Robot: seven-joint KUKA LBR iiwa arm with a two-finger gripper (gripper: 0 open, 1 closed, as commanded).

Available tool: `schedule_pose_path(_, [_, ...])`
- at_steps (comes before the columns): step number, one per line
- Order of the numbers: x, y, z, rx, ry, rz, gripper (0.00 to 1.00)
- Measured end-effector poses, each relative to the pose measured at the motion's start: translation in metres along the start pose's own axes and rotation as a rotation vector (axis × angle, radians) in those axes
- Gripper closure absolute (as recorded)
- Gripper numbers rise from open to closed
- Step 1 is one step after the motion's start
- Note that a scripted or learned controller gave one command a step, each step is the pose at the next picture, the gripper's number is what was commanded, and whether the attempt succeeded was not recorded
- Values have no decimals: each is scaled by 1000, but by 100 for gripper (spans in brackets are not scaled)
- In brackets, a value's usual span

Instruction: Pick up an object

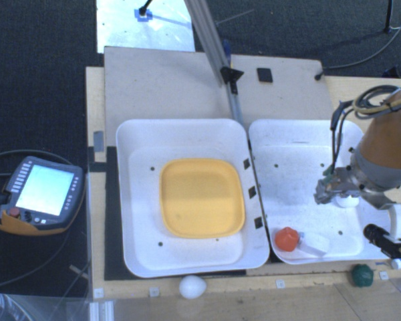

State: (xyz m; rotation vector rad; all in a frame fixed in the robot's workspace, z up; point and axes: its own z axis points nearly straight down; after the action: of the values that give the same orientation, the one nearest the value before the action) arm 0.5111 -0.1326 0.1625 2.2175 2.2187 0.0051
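While the arm hangs over the right bin [281, 139], the likeliest catch is the small orange object [287, 239] down at that bin's near-left corner, rounded and squat, sitting right against a pale, translucent-looking piece [313, 245] that lies just to its right. It reads as a light thing, probably plastic or rubber, smooth enough to squirt out of a pinch if the fingers close off-centre, so the sensible hold is across its widest part, coming straight down, with the approach kept clear of the pale neighbour and the bin wall close behind it. A second candidate, a small white object [347, 200], sits just beneath the wrist, partly hidden, and its shape is hard to read. The gripper [329, 192] is down low in the right bin, well apart from the orange piece, and the fingers are too dark and small here to say how far apart they stand; nothing can be seen between them. Moving outward, the left bin [140, 246] carries a yellow square plate [202, 197], flat and broad, a poor fit for a two-finger pinch except at its rim. Off the bins, a white egg-shaped object [192, 287] rests on the bench edge in front, and a dark green ball [362, 275] lies beyond the right bin's near corner.
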Motion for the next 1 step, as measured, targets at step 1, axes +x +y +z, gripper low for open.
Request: schedule_pose_path(1, [0, 1, -52, 1, 0, 0, 100])
